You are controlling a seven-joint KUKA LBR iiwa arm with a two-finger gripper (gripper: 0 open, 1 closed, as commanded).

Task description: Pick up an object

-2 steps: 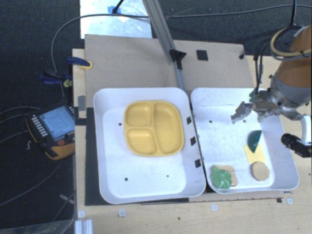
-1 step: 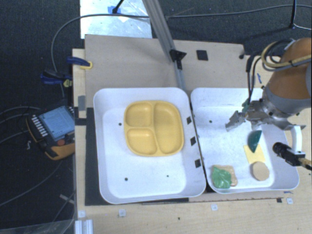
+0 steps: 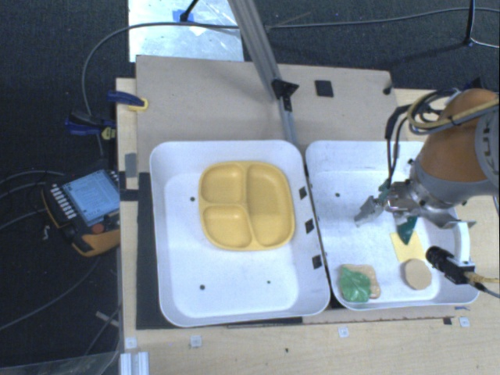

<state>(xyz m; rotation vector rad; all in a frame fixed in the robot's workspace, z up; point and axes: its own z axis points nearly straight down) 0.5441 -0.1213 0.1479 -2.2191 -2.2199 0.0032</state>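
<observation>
Green sponge (image 3: 356, 284): near corner of right bin (image 3: 336, 170); likely soft, light; pinch across middle. Gripper (image 3: 406, 229) above yellow card (image 3: 408, 248); cannot tell its opening.

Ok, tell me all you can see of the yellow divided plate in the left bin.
The yellow divided plate is a rounded square, plastic by its look, with raised ridges splitting it into three compartments: two on one side, one longer beside them. It lies flat and right side up on the floor of the left bin, in the upper middle, turned a little askew. All three compartments look empty. Only the bin floor touches it.
</observation>
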